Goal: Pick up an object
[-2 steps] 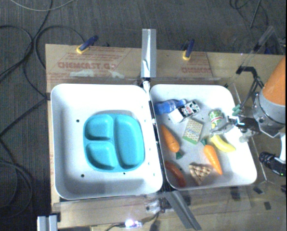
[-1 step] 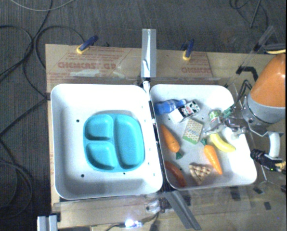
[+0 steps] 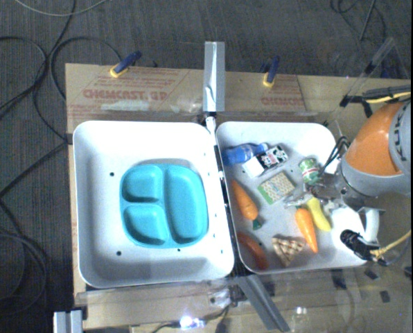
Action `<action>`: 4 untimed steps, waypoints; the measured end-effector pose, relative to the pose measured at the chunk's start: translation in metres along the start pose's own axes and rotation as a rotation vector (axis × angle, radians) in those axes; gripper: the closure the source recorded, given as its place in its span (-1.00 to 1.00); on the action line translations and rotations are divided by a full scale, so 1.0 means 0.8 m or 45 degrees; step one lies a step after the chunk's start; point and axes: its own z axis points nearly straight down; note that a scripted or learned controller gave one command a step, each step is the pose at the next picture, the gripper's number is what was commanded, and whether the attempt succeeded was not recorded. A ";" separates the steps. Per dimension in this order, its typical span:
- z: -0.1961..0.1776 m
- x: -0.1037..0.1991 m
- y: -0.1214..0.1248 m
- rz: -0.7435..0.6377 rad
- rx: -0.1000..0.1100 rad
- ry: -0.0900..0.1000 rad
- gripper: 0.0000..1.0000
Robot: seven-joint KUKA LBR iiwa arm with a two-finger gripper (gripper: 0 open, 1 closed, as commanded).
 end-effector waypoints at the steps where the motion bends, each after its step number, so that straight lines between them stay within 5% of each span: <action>1: -0.010 -0.005 0.001 0.003 -0.007 -0.013 1.00; 2: 0.000 0.014 0.076 0.072 -0.012 -0.024 1.00; 3: -0.137 0.074 0.068 0.227 0.003 -0.025 1.00; 4: -0.101 0.029 0.048 0.449 0.007 -0.022 1.00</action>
